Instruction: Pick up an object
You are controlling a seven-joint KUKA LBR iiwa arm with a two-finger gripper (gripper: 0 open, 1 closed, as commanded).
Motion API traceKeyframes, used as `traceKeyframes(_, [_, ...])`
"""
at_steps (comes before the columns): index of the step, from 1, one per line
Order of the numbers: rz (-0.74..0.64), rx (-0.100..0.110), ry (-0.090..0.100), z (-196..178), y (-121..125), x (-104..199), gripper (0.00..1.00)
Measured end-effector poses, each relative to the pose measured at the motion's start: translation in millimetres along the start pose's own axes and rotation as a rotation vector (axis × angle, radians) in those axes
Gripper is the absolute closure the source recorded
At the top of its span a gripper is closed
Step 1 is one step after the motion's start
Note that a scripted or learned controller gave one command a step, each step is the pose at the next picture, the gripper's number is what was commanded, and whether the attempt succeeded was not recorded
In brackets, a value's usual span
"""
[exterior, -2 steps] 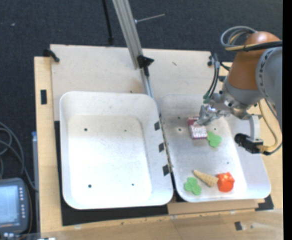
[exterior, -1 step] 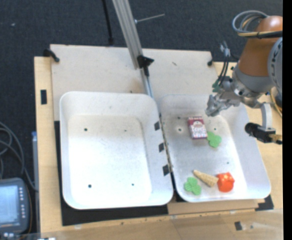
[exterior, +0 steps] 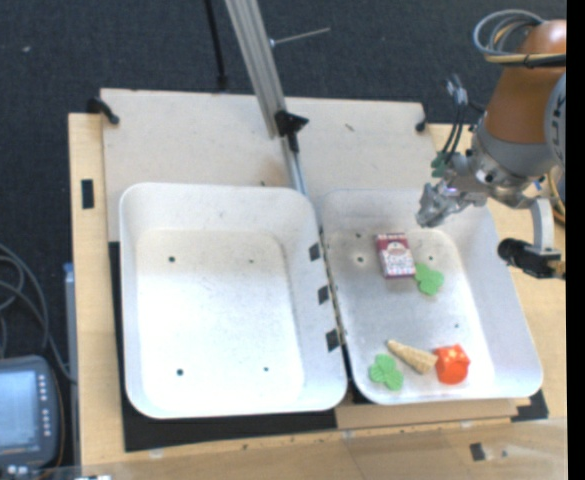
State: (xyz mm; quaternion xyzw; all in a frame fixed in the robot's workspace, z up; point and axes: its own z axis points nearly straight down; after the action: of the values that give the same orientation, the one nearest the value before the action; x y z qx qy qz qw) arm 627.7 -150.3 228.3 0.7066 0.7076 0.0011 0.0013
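Observation:
My gripper [exterior: 433, 211] hangs over the back right part of the right bin [exterior: 492, 298], up and to the right of a red and white box [exterior: 396, 256]. Nothing shows between its fingers. A green clover-shaped piece [exterior: 430, 281] lies just right of the box. Near the bin's front lie another green piece [exterior: 385, 372], a tan cone [exterior: 409, 355] and a red pepper-like toy [exterior: 452, 364].
The left bin [exterior: 222, 298] stands beside the right one, with a narrow divider strip between them. A slanted aluminium post [exterior: 257, 58] rises behind the bins. Cables and a small screen [exterior: 7, 408] sit at the far left, off the bench.

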Motion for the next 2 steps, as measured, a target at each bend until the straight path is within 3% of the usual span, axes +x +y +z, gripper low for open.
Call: traceKeyframes(2, [-0.006, 0.002, 0.002, -22.6, 0.7, 106.8, 1.00])
